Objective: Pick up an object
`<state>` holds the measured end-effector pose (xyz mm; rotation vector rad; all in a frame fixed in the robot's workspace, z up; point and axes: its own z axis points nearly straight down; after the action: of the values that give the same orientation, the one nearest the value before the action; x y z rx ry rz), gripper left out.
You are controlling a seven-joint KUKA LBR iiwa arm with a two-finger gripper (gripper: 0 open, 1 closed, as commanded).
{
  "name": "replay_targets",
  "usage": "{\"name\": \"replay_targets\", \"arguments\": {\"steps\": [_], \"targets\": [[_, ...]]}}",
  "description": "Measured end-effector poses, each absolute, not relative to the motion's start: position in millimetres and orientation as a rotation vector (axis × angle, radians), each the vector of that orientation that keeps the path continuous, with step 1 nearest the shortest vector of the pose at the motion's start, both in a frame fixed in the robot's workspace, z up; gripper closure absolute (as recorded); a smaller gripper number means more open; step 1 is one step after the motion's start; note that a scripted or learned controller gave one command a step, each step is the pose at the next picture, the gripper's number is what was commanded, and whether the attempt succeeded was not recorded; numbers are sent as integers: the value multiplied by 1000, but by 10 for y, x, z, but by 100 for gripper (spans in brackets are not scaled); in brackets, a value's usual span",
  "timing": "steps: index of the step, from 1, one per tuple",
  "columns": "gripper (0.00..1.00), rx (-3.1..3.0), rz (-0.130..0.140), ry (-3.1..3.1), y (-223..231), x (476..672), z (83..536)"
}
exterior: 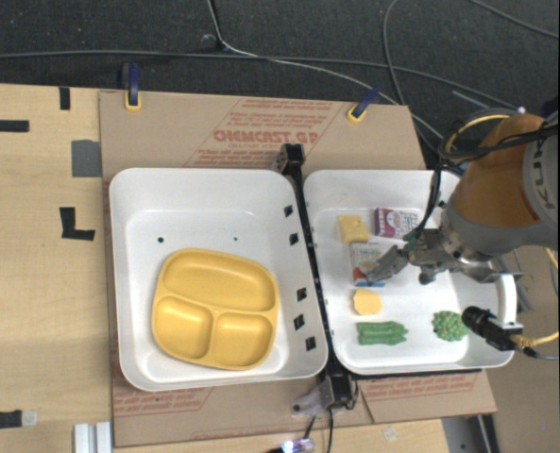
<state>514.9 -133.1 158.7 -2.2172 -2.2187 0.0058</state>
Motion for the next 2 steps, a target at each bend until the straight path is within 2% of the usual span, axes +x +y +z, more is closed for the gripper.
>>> {"name": "replay_targets", "arguments": {"steps": [1, 2], "targets": [[0, -2218, 7, -2217, -1368, 5069, 1115], [100, -2217, 3, -2221, -1361, 5083, 1239]]}}
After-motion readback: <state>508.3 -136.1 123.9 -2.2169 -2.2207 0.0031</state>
